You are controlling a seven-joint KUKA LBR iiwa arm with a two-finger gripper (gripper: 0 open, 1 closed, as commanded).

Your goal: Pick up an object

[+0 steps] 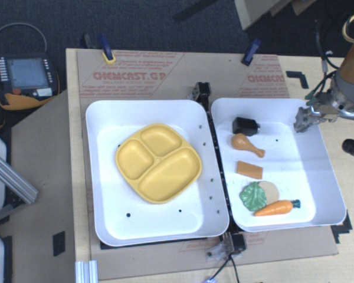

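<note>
With the claw hanging at the right bin's far right rim, its spread impossible to tell, a straight descent would strike the wall, since the black block, drumstick and carrot lie well to its left.

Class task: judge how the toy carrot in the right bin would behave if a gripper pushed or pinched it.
The carrot looks round and tapered, so a push would probably roll it in a curve. Its smooth, glossy skin may slip between fingers. It lies against the green leaf, which would likely shift too.
</note>
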